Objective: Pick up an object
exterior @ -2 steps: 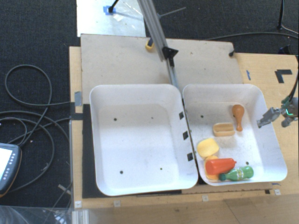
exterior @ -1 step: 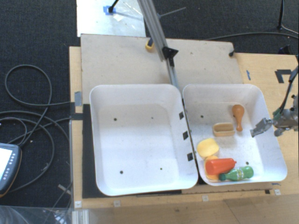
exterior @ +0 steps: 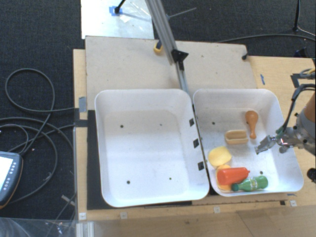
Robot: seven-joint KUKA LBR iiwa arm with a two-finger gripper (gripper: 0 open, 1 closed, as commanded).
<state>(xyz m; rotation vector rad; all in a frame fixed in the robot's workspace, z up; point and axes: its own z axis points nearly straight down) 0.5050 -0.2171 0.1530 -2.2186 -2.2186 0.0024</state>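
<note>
Pincer: the pincer reached in from the right edge of the tabletop and sat low over the right bin, near that bin's right wall, about halfway along it. Whether it was released or clenched could not be told at this size. Nothing showed between its tips.
Arm: only a short grey stretch of the arm showed, at the right edge of the view, with dark cables beside it.
Right bin: it held five things, all in its near half.
Wooden piece: a brown wooden piece with a round head lay toward the bin's right wall, its stem pointing at the near edge; it lay just beside the pincer, apart from it.
Tan block: a small tan block lay near the bin's middle, close to the wooden piece's stem.
Yellow piece: a pale yellow rounded piece lay toward the bin's left wall.
Red item: a red item lay by the near edge, resting over an orange piece under it.
Green bottle: a green bottle lay on its side along the near edge, touching the red item's end.
Left bin: the left bin stood against the right bin's left wall, white with small dark specks on its floor.
Pole: a grey pole crossed the far part of the tabletop at a slant, ending by the bins' shared far corner.
</note>
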